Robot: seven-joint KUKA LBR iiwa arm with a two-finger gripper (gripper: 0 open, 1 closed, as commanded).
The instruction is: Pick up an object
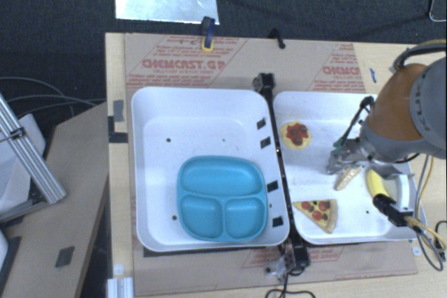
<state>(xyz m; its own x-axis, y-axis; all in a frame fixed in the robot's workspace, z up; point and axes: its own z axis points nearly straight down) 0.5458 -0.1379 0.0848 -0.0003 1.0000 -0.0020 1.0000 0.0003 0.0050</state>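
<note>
Dark carpet is surrounding the bench (pixel 174 56), which is carrying two white bins. A blue divided plate (pixel 222 197) is lying in the left bin (pixel 202 108) near its front edge. Over the right bin (pixel 318 105), the gripper (pixel 342 162) is hanging just above a pale object (pixel 346 179); whether it is spread is unclear. A round pizza (pixel 295 134), pizza slice (pixel 316 213) and yellow item (pixel 376 183) are lying nearby.

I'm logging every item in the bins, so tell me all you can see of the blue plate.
The blue plate is a light blue, smooth, plastic-looking tray with rounded corners and three sections: one wide at the back, two smaller in front. It lies flat, right side up, in the left bin, toward its front right corner. Its sections hold nothing, and only the bin floor touches it.
</note>
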